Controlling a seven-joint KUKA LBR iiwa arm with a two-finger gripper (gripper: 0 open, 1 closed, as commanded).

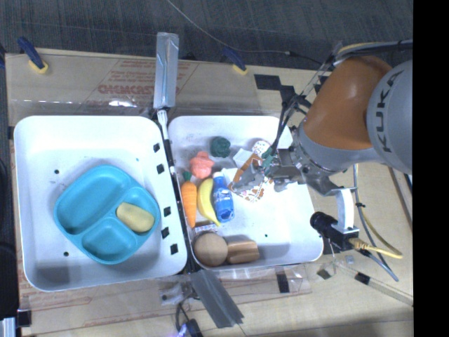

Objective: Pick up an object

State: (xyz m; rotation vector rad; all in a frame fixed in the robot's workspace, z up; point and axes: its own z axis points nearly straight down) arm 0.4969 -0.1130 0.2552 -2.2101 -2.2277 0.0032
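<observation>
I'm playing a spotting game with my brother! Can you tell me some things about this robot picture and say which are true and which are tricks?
1. The blue plate is in the left bin. True.
2. A yellow potato lies on the blue plate. True.
3. The banana is in the left bin. False: it is in the right bin, beside the carrot.
4. The arm comes in from the left. False: it reaches in from the right.
5. The carrot is purple. False: it is orange.
</observation>
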